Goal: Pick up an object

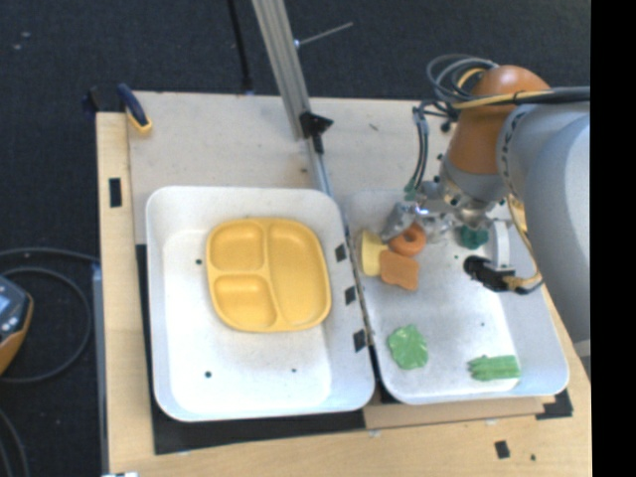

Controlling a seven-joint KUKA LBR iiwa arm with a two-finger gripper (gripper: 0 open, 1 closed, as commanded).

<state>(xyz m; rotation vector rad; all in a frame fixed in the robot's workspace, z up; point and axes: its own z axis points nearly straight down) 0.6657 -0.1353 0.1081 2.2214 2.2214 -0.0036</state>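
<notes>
My gripper (409, 219) is low over the far left part of the right bin (517, 341). Right under it sits a small round orange piece (409, 237), which touches a larger orange block (401, 271). Just left of them, a pale yellow piece (371, 254) lies against the bin's left wall. Whether the gripper has hold of the round orange piece cannot be made out. Closer to the front, a green leafy piece (407, 347) lies in the bin, with a flat green piece (494, 368) at the front right.
The left bin (179, 366) holds a yellow divided plate (268, 272). A slanted metal post (283, 53) rises behind the bins. The grey arm and its orange band (487, 117) cover the right bin's far right side. Black cables (502, 274) hang beside the gripper.
</notes>
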